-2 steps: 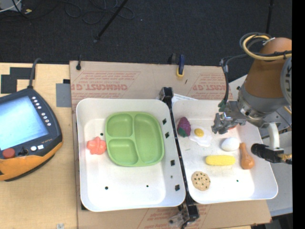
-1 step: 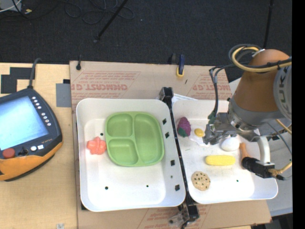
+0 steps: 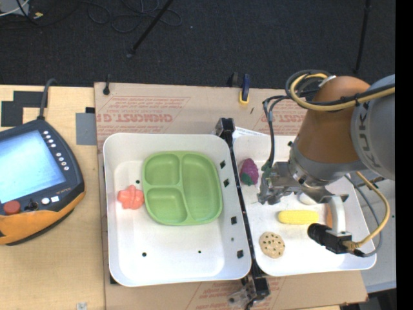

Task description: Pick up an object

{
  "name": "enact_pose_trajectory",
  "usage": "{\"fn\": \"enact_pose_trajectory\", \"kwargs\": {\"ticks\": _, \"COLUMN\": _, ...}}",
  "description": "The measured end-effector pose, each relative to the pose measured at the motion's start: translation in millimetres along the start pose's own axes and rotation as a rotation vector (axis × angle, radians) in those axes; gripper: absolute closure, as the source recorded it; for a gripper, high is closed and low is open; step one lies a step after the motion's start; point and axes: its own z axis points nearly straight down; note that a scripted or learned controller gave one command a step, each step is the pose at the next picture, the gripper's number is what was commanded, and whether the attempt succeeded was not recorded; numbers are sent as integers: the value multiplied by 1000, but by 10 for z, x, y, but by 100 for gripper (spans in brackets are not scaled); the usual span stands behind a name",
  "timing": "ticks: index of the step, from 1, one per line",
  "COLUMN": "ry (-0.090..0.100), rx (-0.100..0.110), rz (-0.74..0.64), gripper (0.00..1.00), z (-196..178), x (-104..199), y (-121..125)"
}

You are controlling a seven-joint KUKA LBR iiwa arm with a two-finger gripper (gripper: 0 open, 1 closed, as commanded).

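My gripper (image 3: 273, 191) hangs low over the right bin (image 3: 303, 263), near its left side. Just to its left, a purple toy (image 3: 249, 170) lies against the bin's left wall. A yellow banana-shaped piece (image 3: 297, 217) lies right below the gripper in the picture, a little apart from it. Further toward the front sits a round cookie with dark chips (image 3: 271, 244). I see nothing held in the gripper, and the wrist hides how it stands.
The left bin (image 3: 168, 257) holds a green divided plate (image 3: 182, 188) with a pink toy (image 3: 131, 197) beside it on the left. A black divider (image 3: 236, 199) separates the bins. A teach pendant (image 3: 35, 173) rests at the far left of the bench.
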Motion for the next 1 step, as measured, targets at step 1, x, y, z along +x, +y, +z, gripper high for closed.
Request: {"fn": "enact_pose_trajectory", "kwargs": {"ticks": 1, "ry": 0, "rx": -2, "rz": 3, "gripper": 100, "z": -73, "x": -10, "y": -59}}
